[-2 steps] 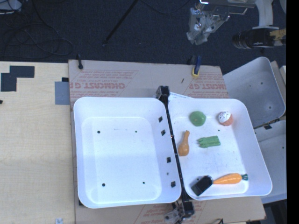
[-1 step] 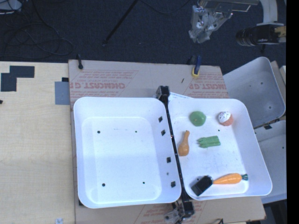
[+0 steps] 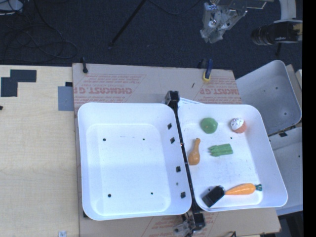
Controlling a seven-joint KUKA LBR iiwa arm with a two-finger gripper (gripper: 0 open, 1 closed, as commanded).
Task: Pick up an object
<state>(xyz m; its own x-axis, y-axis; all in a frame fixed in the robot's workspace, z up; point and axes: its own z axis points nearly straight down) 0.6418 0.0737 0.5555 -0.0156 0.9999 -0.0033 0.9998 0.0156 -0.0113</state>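
Up at the top of the camera view, the gripper (image 3: 216, 27) hangs over the dark floor beyond the surface, well apart from both bins, with nothing between its fingers, though how wide they stand cannot be told. Down in the right bin (image 3: 266, 147) lie a green ball (image 3: 209, 125), a white and orange egg-like toy (image 3: 238, 125), a small orange gourd (image 3: 194, 152) near the divider, a green ridged piece (image 3: 220, 150) beside it, and a carrot (image 3: 241, 189) with a black block (image 3: 213, 196) just beside its blunt end.
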